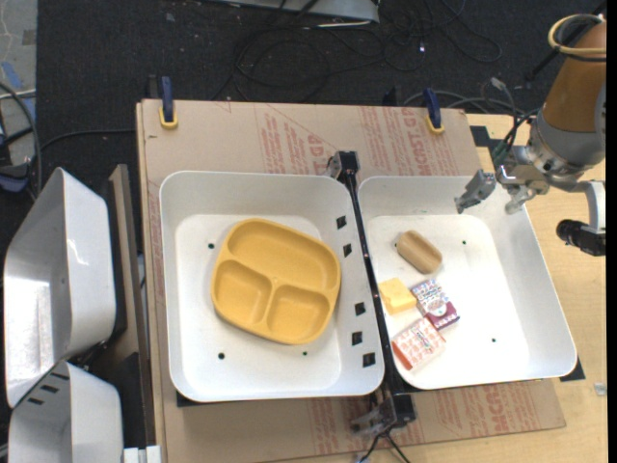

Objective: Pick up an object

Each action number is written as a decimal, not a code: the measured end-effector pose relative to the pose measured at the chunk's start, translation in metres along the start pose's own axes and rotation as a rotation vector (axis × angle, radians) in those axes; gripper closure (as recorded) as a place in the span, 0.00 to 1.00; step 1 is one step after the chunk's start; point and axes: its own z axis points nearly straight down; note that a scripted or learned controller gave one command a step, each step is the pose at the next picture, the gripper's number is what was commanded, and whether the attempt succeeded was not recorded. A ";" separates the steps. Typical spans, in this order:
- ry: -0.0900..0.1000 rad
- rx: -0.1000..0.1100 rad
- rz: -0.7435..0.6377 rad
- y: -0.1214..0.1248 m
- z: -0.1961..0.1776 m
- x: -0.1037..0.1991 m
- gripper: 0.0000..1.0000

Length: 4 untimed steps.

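The claw (494, 187) hovered with fingers spread over the right bin's (525, 287) back edge, holding nothing. Nearest lay the tan bread roll (419, 251), toward that bin's back-left; it looked light and soft, best pinched gently across its narrow middle.

The brown board surface (289, 133) carries two shallow white bins side by side, left bin (183, 287) and right bin (540, 307) touching.
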 end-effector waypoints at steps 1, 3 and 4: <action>-0.003 -0.014 -0.003 0.003 -0.009 0.001 0.00; -0.003 -0.011 -0.007 0.007 0.096 0.002 0.00; -0.005 -0.016 -0.009 0.008 0.082 0.002 1.00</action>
